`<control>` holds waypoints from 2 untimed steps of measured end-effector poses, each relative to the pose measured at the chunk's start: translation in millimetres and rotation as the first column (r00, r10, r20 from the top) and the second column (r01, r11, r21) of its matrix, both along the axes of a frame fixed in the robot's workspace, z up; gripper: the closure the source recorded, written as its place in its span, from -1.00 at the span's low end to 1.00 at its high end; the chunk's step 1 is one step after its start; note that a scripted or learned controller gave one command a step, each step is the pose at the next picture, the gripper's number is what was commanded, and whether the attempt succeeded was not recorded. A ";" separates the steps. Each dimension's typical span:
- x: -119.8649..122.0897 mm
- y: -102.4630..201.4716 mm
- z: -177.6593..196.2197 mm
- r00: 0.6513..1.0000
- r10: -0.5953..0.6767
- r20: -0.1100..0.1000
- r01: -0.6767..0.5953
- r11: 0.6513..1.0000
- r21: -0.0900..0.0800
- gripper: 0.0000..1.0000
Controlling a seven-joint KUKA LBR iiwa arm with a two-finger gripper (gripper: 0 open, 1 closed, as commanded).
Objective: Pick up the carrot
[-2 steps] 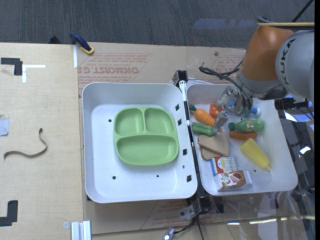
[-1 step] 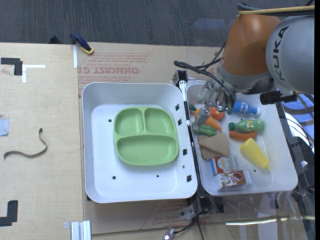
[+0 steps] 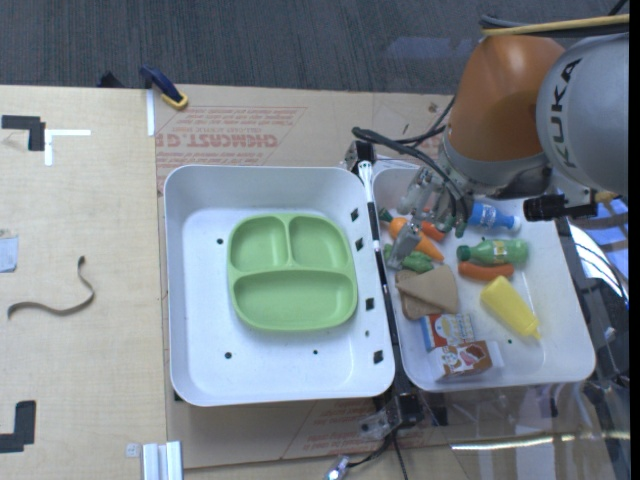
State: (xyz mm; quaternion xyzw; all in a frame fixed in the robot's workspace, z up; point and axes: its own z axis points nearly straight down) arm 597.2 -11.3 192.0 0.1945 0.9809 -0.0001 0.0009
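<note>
**A:** Carrot (image 3: pixel 420 234) sits at the right bin's (image 3: pixel 565 363) left edge, under the gripper (image 3: pixel 418 230). Toy, I'd guess: light, rigid, slick plastic.

**B:** Where do I grab?

**A:** Mid-body, across the narrow width. Green piece (image 3: pixel 418 262) and brown wedge (image 3: pixel 430 290) crowd it.

**B:** Fingers?

**A:** Can't tell, spread or pinched. Green bottle (image 3: pixel 493 253) and yellow piece (image 3: pixel 509 306) lie well apart.

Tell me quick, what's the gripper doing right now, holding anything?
Gripper: down in the right bin at the carrot; whether it is open, closed or holding anything cannot be told.
</note>
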 end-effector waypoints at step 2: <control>0.0 0.1 0.0 1.000 0.000 0.000 0.000 1.000 0.000 -1.00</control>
